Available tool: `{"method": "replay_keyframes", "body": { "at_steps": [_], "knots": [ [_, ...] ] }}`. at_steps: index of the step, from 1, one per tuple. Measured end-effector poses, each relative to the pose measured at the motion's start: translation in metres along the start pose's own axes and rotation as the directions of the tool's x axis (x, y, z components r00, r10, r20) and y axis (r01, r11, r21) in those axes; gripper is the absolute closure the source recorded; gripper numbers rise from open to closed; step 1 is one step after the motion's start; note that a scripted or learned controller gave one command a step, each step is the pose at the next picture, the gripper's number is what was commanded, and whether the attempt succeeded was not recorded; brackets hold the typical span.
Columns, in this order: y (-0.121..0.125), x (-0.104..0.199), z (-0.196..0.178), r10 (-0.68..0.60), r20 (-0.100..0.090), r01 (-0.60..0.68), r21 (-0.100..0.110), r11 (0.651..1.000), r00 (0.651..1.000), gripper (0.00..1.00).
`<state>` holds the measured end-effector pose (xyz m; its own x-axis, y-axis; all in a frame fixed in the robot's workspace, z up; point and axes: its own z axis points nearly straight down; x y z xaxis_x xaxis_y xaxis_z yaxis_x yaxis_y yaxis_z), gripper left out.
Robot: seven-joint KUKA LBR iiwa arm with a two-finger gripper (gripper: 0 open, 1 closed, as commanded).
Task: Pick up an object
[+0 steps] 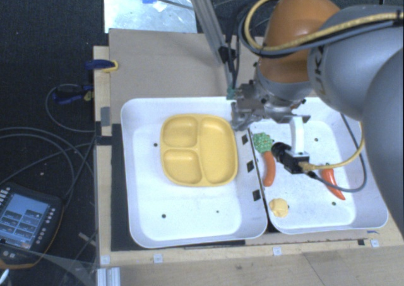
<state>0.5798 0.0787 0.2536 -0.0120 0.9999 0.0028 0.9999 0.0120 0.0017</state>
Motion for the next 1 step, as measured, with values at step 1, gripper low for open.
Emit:
{"method": "replay_keyframes", "body": {
  "at_steps": [1],
  "knots": [
    [0.0,-0.0037,0.0002,0.005,0.002,-0.005,0.001,1.0,1.0,0.0]
  ]
}}
